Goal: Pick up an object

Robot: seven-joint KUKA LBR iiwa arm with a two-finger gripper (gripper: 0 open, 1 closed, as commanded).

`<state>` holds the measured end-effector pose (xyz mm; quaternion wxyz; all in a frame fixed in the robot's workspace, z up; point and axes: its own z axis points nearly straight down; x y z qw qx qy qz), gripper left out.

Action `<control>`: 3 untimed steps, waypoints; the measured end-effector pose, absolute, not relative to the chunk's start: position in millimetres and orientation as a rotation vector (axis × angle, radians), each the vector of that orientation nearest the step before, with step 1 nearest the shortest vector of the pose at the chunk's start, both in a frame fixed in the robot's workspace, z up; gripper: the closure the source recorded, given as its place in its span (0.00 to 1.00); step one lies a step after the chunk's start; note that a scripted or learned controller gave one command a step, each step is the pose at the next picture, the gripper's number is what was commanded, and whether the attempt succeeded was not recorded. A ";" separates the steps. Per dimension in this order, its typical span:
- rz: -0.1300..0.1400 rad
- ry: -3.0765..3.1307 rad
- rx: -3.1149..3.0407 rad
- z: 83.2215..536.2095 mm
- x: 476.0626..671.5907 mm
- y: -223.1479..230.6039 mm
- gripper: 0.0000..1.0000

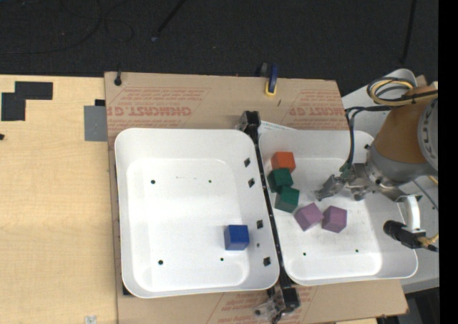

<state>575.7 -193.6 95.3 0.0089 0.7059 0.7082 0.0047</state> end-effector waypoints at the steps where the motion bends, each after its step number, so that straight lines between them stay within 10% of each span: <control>1: -0.003 2.224 2.224 87.7 537.2 -213.3 0.00; 2: -0.002 2.227 2.225 87.5 473.2 -202.0 0.00; 3: -0.002 2.214 2.230 98.2 475.2 -206.0 1.00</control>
